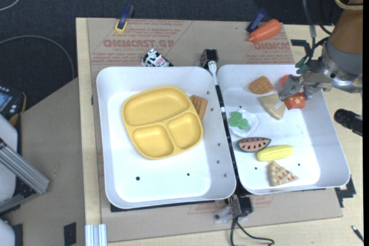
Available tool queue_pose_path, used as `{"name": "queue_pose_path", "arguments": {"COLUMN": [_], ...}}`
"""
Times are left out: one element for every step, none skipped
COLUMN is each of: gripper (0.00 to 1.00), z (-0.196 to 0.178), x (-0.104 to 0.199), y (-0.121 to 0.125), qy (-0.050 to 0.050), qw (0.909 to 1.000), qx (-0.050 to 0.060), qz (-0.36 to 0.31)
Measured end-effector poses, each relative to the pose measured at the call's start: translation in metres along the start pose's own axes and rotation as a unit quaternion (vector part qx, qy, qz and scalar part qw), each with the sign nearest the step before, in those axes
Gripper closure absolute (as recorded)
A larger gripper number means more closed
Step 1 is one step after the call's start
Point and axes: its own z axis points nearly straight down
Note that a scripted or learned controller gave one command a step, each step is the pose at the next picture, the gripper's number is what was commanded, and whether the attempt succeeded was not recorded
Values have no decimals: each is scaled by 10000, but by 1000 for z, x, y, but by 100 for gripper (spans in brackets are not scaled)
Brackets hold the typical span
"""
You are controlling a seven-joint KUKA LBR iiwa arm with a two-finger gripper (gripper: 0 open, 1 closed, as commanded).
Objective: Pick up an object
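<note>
The bench carries two shallow white bins side by side, the left bin [115, 181] and the right bin [328, 147]. The left bin holds a yellow plastic three-compartment tray [162, 121] with a small tan waffle-textured piece [199, 105] lying against the tray's right edge. The right bin holds the candidate objects: a brown waffle-shaped toy [260, 86] near the far wall, a pale beige wedge-shaped piece [272, 106] just below it, a small red toy resembling a tomato or strawberry [296, 101], a green leafy toy [238, 121], a watermelon slice toy [254, 144], a yellow corn cob toy [275, 152] and a triangular pizza slice toy [282, 174]. An orange carrot-like toy [265, 31] and a small black-and-white item [155, 59] lie outside the bins on the cardboard-covered bench top [92, 37]. The grey arm [345, 60] reaches in from the right, and its two-finger gripper [294, 91] sits low over the upper part of the right bin, directly at the small red toy and just beside the beige wedge. Whether the fingers are spread or closed cannot be told at this angle, and no object is confirmed between them. By judgement, the task stands at the approach or grasp step, with the red toy the likely target. The next move calls for a firm closure on that toy without snagging the wedge, then a vertical lift to verify the hold.
</note>
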Motion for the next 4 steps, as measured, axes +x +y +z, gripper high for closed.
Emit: {"name": "queue_pose_path", "arguments": {"gripper": [100, 100, 100, 100], "z": [15, 9, 0, -1], "x": [44, 72, 69, 70], "y": [23, 34, 49, 40], "qy": [1, 0, -6, -1], "qw": [10000, 10000, 10000, 10000], "qx": [7, 2, -3, 30], "qz": [3, 11, 20, 35]}}
